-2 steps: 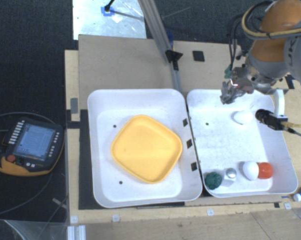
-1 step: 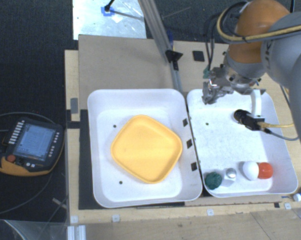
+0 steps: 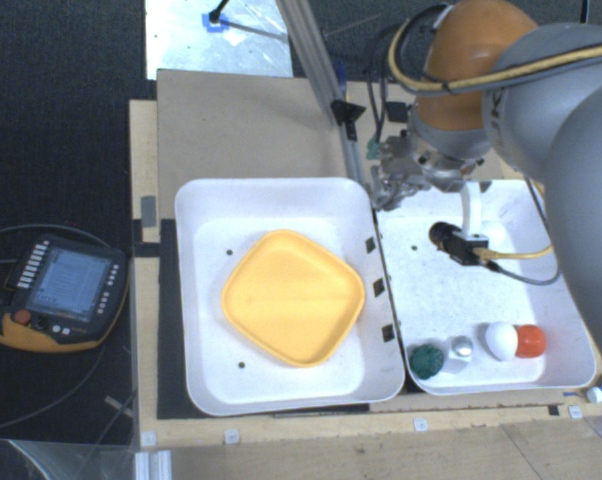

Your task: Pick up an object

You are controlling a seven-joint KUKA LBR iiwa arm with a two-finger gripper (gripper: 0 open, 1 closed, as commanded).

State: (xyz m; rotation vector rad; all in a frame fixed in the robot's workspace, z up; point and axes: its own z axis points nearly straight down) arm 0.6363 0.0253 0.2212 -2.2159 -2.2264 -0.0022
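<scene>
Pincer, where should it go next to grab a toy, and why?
Probably slide the pincer toward the near edge of the right bin, to just above the white ball. It hangs at the bin's far corner, while the small things, the green ball, white ball and orange ball, lie along that near edge.

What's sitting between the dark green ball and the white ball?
In the camera view, a small shiny silver object sits there, in the right white bin.

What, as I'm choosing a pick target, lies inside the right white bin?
Along the white bin's near edge: a dark green ball, a small silver-grey piece, a white ball and an orange-red ball. The grey robot arm covers its far right corner, hiding anything there.
</scene>
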